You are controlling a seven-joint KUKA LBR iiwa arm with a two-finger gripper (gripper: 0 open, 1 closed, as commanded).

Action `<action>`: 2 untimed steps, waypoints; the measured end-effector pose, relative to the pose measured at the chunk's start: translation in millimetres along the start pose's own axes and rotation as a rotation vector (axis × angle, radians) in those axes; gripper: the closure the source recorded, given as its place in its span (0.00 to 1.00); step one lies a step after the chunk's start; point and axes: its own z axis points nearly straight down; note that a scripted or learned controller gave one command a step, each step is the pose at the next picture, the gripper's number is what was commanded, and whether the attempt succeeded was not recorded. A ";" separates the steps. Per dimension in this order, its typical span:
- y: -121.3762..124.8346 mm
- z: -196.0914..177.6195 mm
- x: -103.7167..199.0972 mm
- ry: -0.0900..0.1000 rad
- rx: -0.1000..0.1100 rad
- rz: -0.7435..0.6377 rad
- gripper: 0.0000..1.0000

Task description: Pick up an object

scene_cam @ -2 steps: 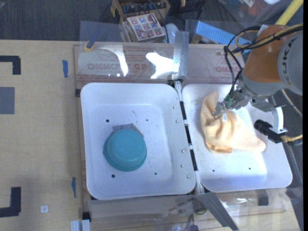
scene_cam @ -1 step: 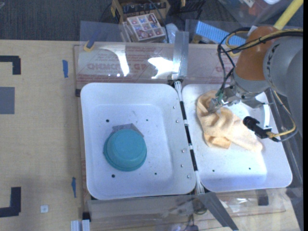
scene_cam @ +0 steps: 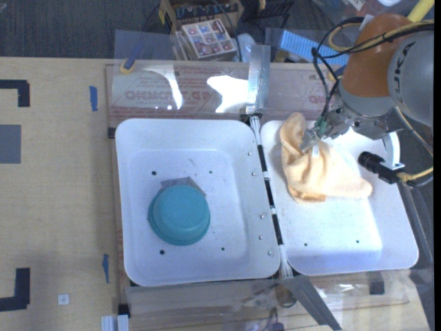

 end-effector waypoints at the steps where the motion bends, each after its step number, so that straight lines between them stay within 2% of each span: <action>1: -14.0 60.1 -30.8 0.000 -0.001 -0.009 0.00; 2: -12.8 48.1 -32.3 -0.004 -0.007 -0.007 1.00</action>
